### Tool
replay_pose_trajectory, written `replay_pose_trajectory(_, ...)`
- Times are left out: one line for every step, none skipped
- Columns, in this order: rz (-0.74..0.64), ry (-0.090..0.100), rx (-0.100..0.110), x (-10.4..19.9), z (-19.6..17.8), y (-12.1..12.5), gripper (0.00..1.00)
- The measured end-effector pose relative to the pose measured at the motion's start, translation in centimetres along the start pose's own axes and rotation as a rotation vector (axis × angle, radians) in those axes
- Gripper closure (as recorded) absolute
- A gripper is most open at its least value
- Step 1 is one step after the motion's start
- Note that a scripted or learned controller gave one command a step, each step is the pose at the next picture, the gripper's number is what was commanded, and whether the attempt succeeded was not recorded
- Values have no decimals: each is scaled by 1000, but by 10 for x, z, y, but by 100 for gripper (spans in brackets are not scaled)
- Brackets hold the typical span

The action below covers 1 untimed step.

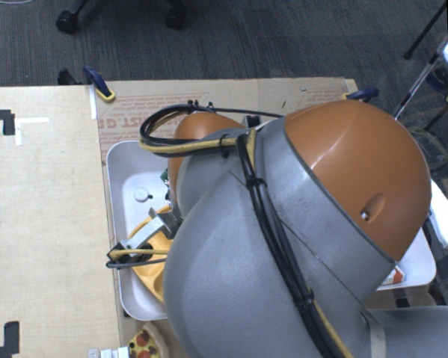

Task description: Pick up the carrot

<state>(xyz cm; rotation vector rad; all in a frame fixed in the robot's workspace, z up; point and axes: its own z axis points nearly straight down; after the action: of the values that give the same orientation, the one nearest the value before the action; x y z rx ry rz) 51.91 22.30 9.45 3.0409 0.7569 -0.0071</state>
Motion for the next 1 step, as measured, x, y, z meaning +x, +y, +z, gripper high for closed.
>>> replay_pose_trajectory(232, 32, -8, -25, -4, -14, 100)
